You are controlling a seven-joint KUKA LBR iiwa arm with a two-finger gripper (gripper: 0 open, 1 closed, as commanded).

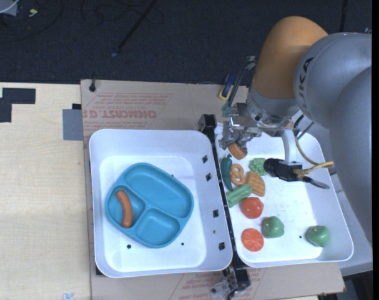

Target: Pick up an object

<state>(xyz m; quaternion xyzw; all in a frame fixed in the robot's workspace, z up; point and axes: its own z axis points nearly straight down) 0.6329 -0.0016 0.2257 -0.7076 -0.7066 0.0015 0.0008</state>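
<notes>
Camera view has the tool [236, 141] sitting right over a small orange toy piece [238, 150], which looks pinched between its fingers; the pretzel [237, 174] lies just below.

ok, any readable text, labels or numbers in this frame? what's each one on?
"CHEMCRST" or close to it, uncertain: red print, upside down in this view, on the cardboard sheet behind the left bin.
More red print on the cardboard at the bottom edge: too blurred to read.
Dark lettering on the grey arm: cut off, unreadable.
</notes>
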